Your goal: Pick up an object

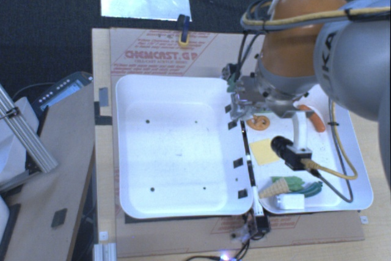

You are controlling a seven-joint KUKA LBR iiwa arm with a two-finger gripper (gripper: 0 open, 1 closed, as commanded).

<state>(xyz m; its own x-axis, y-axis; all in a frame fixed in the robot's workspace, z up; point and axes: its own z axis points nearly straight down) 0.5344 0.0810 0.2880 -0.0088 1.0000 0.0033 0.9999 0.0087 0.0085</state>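
The right bin [360,183] holds several small objects. A round orange piece [260,123] lies near the divider, with a flat yellow square [264,152] below it. Farther right lies an orange carrot-like piece [316,120]. At the front sit a tan cone [276,186], a green item [303,185] and a white block [291,201]. My gripper [243,106] hangs under the orange wrist band, low over the right bin's upper left corner, just up and left of the round orange piece. The arm's body hides much of the bin's back part.
The left bin [125,131] stands next to the right one, and a ridge [247,159] with black clips runs between them. A black part with a yellow cable [292,154] hangs over the right bin's middle. A grey device [61,91] sits off the bench's left side.
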